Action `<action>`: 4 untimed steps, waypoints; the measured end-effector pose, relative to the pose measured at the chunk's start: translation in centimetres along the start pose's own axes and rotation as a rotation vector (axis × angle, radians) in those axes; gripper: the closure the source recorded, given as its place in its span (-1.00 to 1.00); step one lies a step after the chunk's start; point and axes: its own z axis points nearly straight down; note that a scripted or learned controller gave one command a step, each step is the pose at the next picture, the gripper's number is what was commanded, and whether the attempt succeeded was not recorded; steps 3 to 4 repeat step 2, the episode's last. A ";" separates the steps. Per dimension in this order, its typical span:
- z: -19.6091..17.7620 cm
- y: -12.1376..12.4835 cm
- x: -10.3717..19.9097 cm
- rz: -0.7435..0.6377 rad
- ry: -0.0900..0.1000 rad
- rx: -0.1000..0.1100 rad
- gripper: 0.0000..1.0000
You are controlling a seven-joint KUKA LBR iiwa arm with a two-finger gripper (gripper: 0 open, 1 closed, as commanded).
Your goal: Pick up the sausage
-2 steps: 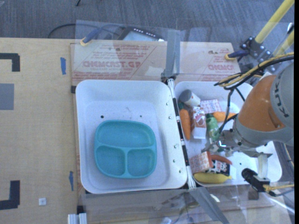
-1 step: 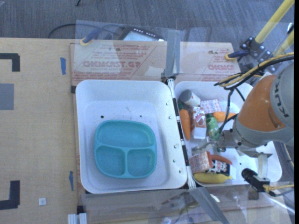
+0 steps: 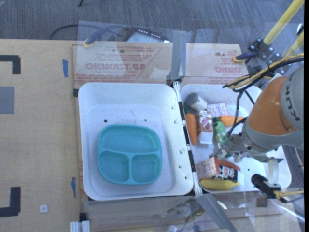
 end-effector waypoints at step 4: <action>2.3 4.6 0.7 0.325 -0.003 -0.023 -1.00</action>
